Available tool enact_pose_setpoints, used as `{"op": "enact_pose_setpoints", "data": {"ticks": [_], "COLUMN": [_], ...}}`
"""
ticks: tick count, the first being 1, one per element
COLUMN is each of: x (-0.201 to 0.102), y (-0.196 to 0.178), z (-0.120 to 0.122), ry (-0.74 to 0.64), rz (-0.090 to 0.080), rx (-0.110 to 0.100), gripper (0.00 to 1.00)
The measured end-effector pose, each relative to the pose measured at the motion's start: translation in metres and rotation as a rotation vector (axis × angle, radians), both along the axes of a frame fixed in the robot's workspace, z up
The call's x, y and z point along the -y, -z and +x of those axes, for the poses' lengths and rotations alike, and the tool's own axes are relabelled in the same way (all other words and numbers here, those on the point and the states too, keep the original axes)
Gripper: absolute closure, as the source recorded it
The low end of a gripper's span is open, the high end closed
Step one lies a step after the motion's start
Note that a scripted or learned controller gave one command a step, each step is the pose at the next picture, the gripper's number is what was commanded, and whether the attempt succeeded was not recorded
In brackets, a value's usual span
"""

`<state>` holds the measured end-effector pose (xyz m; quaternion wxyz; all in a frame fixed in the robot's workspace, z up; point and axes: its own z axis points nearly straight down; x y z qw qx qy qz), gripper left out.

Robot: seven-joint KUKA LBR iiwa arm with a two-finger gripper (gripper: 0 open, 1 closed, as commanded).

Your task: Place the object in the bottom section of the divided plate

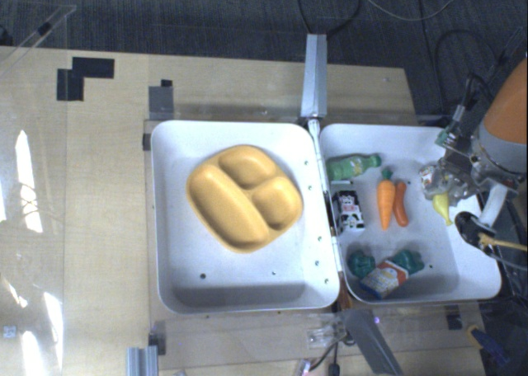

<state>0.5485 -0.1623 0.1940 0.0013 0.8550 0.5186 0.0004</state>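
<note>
A yellow divided plate (pixel 244 196) with three sections lies in the left bin (pixel 177 271). My gripper (pixel 446 187) hangs over the right edge of the right bin (pixel 474 279), below the grey wrist and its orange band. A small yellow object (pixel 442 209) shows just beneath the gripper, partly hidden by it; whether it is held is unclear. Further left in the right bin lie an orange carrot (pixel 385 203) with a redder one (pixel 400 203) beside it.
The right bin also holds a green bottle (pixel 352 166), a small black-and-white box (pixel 349 209), two teal items (pixel 361 263) and a red-and-white packet (pixel 380 279). A metal post (pixel 315 77) stands behind the divide between the bins. Cables hang at the right.
</note>
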Motion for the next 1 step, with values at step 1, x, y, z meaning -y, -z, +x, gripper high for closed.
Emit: {"op": "enact_pose_setpoints", "data": {"ticks": [1], "x": [-0.0647], "y": [0.0073], "z": [0.0780], "ry": [-0.033], "rz": [0.002], "rx": [0.001], "gripper": [1.00]}}
